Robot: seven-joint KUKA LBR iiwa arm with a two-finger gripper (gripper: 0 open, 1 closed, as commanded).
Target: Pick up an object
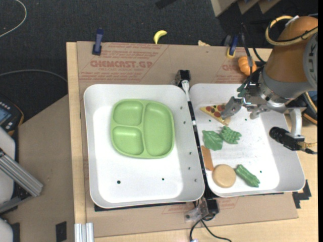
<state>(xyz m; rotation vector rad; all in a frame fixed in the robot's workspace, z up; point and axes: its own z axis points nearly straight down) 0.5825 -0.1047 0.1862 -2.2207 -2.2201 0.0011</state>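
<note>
Arm (pixel 290 49) reaches in from right over the right bin (pixel 282 158). Gripper (pixel 243 107) hangs at the bin's far part, fingers spread, nothing between them; one finger (pixel 231 106) is just beside the pizza slice (pixel 214 112). Nearer in the same bin: two green leafy pieces (pixel 221 137), a tan round (pixel 224 176), a green pod (pixel 247 175), an orange stick (pixel 207 158) by the left wall. Left bin (pixel 101 180) holds a green divided plate (pixel 142 128).
</note>
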